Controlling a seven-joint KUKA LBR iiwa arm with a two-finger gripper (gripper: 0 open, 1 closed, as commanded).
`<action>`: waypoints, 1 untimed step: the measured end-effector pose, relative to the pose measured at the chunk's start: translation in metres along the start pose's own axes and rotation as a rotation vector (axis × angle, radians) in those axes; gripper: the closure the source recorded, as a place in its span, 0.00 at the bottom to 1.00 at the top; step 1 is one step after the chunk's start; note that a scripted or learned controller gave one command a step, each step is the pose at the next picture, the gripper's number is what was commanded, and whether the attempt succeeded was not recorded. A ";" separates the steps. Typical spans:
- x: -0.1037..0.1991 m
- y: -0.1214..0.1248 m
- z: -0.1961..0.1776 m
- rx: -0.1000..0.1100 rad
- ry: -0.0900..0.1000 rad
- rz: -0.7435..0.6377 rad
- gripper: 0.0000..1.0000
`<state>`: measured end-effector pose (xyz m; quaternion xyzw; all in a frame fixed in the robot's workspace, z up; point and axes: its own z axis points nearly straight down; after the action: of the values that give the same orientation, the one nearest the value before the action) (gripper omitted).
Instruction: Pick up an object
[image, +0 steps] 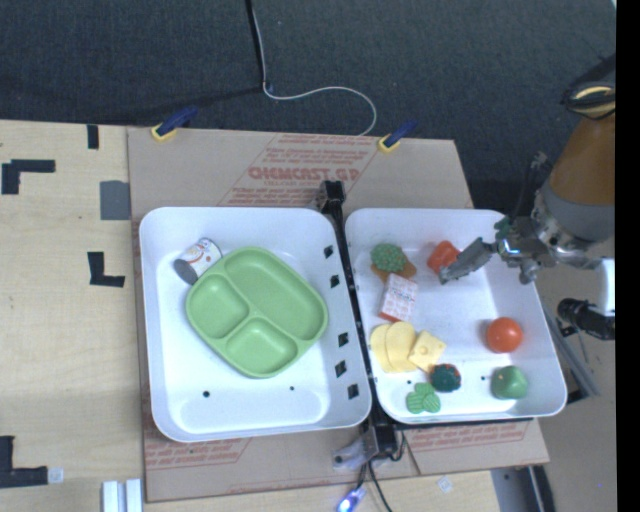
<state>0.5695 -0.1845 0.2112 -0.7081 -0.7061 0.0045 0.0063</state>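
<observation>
My gripper (462, 266) reaches in from the right over the upper part of the right bin (520, 225). Its tip lies just beside and below a small orange-red toy (440, 253), close to it or touching it; I cannot tell which. Left of that sits a green broccoli-like toy (391, 259), with a red-and-white packet (400, 296) below it. Lower down are yellow cheese-like pieces (403, 347), a red tomato (504, 334), a green pepper (510, 381), a dark green and red piece (445, 377) and a green leafy piece (423, 401).
The left bin (165, 400) holds a green divided plate (257, 310) and a small white and grey cup-like item (196, 259) at its upper left. The bins' shared wall (345, 300) runs down the middle. The arm's orange band (590, 165) stands at the right.
</observation>
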 end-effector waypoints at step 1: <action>0.001 0.003 -0.009 -0.013 -0.003 -0.004 0.00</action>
<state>0.5722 -0.1839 0.2199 -0.7068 -0.7074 0.0006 0.0006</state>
